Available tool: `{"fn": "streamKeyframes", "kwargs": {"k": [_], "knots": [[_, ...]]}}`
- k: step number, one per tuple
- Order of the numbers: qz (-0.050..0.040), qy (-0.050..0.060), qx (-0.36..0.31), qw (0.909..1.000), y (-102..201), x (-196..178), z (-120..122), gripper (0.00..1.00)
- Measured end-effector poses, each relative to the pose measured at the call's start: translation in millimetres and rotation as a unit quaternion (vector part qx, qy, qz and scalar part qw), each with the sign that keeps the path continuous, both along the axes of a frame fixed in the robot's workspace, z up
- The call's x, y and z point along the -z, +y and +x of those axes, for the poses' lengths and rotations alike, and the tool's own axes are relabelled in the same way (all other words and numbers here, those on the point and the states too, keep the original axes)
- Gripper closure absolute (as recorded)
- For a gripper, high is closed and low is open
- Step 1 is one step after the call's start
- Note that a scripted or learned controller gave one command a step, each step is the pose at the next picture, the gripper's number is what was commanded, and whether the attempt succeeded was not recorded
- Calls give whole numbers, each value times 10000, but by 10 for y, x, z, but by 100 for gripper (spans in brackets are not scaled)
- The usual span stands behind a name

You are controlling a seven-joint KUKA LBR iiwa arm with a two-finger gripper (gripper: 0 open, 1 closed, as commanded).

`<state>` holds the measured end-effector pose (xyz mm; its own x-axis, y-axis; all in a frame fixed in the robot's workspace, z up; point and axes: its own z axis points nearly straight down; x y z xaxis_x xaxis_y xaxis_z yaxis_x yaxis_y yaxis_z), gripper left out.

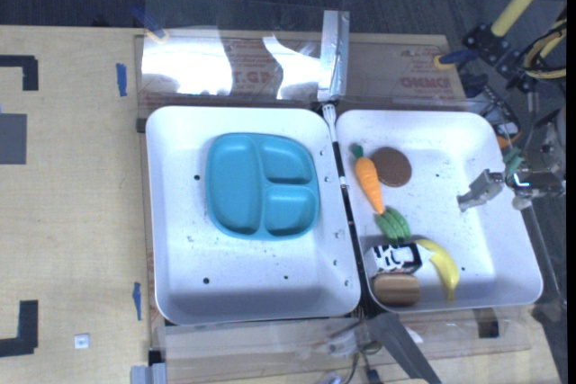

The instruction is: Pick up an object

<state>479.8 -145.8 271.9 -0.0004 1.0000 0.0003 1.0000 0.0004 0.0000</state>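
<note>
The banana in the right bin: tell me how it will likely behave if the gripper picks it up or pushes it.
The banana looks like a smooth toy, so it is probably light, stiff and a bit slippery. Its curved shape suggests it may pivot rather than slide straight if pushed. It lies close to the black-and-white item, so a push could nudge that too.

Carrot [368,179], banana [442,263] etc. lie in rt bin [468,126].

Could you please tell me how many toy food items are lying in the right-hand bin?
5: carrot by the left wall, brown disc beside it, green piece below, banana and brown bun near the front. Others may be hidden.
</note>
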Motion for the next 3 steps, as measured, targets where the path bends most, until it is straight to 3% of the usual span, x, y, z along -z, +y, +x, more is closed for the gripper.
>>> {"fn": "streamKeyframes", "kwargs": {"k": [1,2,3], "knots": [[-12,-71,-95,9999,185,1471,34,0],[-8,-49,-390,9992,185,1842,32,0],[-5,-16,44,10000,154,1460,217,0]]}}
